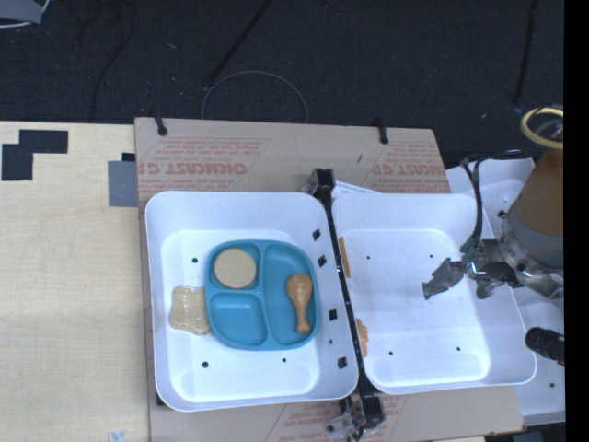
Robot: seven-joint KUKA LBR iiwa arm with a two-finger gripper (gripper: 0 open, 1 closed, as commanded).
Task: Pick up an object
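Even, fairly bright overhead light falls on the bench, and the two white bins (405,376) look close to washed out, with only faint soft shadows along their walls. The background beyond the bench stays very dark. Detail is soft and slightly grainy throughout, with fine edges a little blurred.

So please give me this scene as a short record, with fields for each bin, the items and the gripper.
left bin: holds a blue divided tray and a tan bread-like piece that lies in the bin at the tray's left edge
tray contents: a round tan patty in the upper left compartment; a drumstick in the right compartment
right bin: the gripper is over its right part
gripper state: cannot tell
arm: enters from the right, orange band above the wrist
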